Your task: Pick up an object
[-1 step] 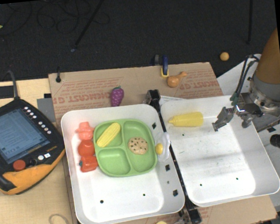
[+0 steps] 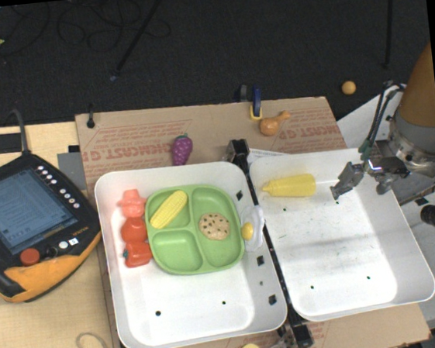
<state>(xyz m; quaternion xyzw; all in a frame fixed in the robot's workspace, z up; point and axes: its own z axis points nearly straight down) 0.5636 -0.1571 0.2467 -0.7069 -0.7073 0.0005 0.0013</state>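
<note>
Camera view shows me the grey two-finger gripper (image 2: 365,177) at three o'clock over the right shallow white bin (image 2: 369,269), fingers spread with nothing between them. At its nine o'clock, well apart, a yellow plastic corn cob (image 2: 289,187) lies on that bin's floor.

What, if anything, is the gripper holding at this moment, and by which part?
Nothing is held. The gripper hangs open over the right bin, with nothing between its fingers; the yellow corn-like toy lies apart, to its left.

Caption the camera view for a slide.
Gripper hovers over the right bin near a yellow block; green tray sits left.
</note>
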